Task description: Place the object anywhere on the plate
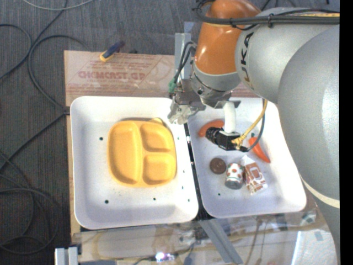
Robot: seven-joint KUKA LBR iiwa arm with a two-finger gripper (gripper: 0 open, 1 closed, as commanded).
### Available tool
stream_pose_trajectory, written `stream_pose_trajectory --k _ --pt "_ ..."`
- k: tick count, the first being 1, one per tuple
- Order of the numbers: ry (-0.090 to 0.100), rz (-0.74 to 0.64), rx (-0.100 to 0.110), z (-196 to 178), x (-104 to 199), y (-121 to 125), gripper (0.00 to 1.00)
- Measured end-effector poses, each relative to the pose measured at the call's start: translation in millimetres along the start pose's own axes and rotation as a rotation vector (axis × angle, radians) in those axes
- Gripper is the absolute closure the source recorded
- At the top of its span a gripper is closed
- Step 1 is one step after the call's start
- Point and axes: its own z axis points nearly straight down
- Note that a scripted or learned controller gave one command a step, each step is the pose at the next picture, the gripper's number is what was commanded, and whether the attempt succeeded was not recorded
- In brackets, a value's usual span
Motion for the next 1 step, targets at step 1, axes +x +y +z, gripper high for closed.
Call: stream_pose_trajectory --k 1 --pt "0.0 0.0 0.0 0.0 0.0 0.0 0.0"
